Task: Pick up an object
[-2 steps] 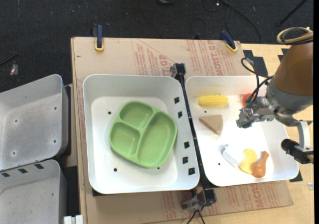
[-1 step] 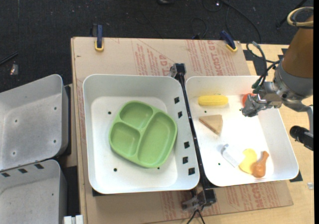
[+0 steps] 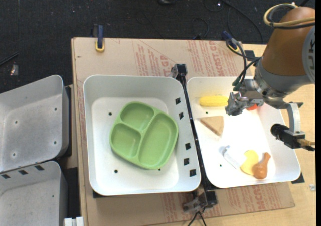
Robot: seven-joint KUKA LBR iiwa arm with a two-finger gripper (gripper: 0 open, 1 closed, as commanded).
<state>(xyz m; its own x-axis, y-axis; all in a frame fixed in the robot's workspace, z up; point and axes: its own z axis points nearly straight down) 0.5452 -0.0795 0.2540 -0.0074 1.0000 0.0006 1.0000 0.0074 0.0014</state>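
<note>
Jaw state impossible to tell, the gripper (image 3: 235, 105) hovers beside the corn cob (image 3: 213, 101), apparently approaching; descent awaits.

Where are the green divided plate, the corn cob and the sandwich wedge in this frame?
green divided plate (image 3: 144, 134): camera view, on the ridge between its compartments, in the left bin.
corn cob (image 3: 212, 101): camera view, middle of the yellow cob, right bin's upper part.
sandwich wedge (image 3: 214, 125): camera view, centre of the tan triangular face.
</note>
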